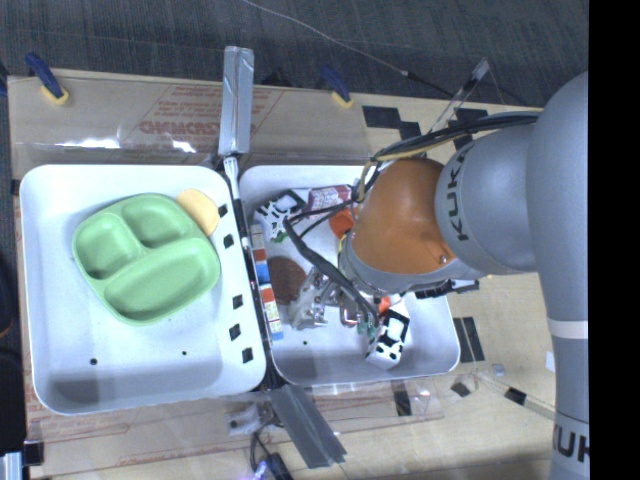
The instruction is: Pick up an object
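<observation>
Step in hand, as judged: reach/descent into the right bin [440, 353], lower centre-right of the frame. No grasp is confirmed.

The tool [335, 308] is seen low in that bin, under the orange band [400, 223] of the arm [510, 198]. Whether it is apart or together cannot be told; metal parts and cables blur together there. Nothing is seen clamped in it.

Candidate objects: a brown rounded piece [287, 276] sits just left of the tool, and a black-and-white block [388, 336] just to its lower right. A second black-and-white item [280, 211] and a reddish packet [328, 198] lie near the bin's upper wall, partly hidden by the arm.

Next move, as judged: one object is to be centred under the tool, then closed on and lifted straight; the brown piece looks nearest.

The left bin [40, 268] holds a green divided tray [150, 253] with a yellow piece [198, 208] touching its upper-right rim.

Surroundings: both bins rest on a cardboard-covered desk [300, 108] held with blue clamps [45, 76]; dark carpet [120, 8] is seen along the top of the frame.
</observation>
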`<state>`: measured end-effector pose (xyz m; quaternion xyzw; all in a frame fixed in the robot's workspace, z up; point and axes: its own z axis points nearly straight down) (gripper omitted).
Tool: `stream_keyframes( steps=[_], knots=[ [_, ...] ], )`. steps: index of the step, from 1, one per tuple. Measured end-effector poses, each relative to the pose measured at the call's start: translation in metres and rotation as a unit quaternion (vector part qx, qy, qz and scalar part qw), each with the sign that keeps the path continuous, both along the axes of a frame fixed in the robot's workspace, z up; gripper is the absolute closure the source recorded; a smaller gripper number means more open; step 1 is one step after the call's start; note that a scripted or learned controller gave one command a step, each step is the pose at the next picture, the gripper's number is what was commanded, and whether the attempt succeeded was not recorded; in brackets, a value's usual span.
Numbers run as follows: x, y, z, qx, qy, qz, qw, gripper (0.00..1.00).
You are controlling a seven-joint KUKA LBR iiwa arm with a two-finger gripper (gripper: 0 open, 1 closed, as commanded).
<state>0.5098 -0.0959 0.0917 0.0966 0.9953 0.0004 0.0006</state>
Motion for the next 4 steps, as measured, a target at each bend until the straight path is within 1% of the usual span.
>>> stream_keyframes(
  steps=[1,2,3,4],
  knots=[
    [0.070,-0.096,0.002,-0.0012,-0.001,-0.004,1.0000,1.00],
    [0.070,-0.095,0.002,-0.0007,-0.001,-0.003,1.0000,0.00],
    [0.019,-0.079,0.001,-0.0004,0.000,0.000,1.0000,0.00],
    [0.021,-0.077,0.012,-0.0006,-0.001,0.004,1.0000,1.00]
  ],
)
